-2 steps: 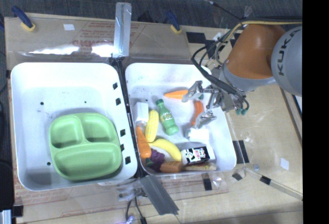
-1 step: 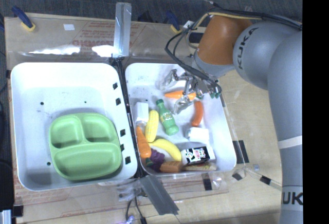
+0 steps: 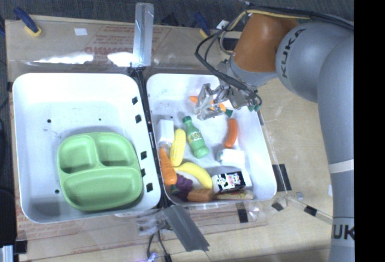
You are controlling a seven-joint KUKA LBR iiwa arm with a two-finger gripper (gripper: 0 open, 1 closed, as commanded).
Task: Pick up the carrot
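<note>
Camera view: I see the left white bin (image 3: 30,98) holding a green sectioned plastic plate (image 3: 99,170). Right white bin (image 3: 264,152) holds the orange carrot (image 3: 166,166) by its left wall, a yellow banana (image 3: 195,172), and a green bottle (image 3: 195,137). Metal gripper (image 3: 210,101) hovers at the bin's top; whether it is parted or together I cannot tell.

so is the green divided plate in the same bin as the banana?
No. The green divided plate lies in the left bin, while the banana lies in the right bin.
</note>
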